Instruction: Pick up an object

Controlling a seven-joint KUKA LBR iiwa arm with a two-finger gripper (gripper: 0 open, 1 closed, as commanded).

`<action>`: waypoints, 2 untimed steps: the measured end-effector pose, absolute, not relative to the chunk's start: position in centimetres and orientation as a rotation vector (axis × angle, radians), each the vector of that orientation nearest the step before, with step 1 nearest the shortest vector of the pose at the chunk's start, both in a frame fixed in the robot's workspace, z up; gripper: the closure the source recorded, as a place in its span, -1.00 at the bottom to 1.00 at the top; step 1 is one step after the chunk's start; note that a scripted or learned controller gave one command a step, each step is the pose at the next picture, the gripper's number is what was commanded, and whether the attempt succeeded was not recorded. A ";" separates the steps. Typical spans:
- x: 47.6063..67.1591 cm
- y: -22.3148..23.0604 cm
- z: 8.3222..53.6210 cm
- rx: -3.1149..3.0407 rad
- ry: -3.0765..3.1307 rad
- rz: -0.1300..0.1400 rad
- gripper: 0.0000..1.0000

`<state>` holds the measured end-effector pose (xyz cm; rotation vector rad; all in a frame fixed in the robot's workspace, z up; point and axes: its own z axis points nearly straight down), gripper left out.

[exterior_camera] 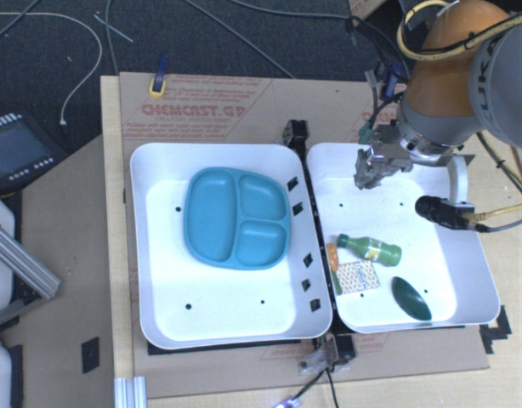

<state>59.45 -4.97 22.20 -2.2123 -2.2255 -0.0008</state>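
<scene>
Bottle (pixel 371 247) well apart from claw (pixel 369 175)

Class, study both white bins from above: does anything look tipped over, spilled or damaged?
The small green bottle lies on its side in the right white bin, beside a patterned packet and a dark green oval piece. Nothing looks spilled or broken.

Blue divided plate (pixel 237 218) — left bin (pixel 150 253) (centred).

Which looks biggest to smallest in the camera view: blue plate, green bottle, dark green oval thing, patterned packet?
1. blue plate, by far
2. green bottle
3. patterned packet and dark green oval thing: too alike to rank
</scene>
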 end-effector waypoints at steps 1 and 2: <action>59.3 0.9 22.2 -2.211 -2.226 -0.002 1.00; 60.1 6.4 23.3 -2.214 -2.228 -0.006 1.00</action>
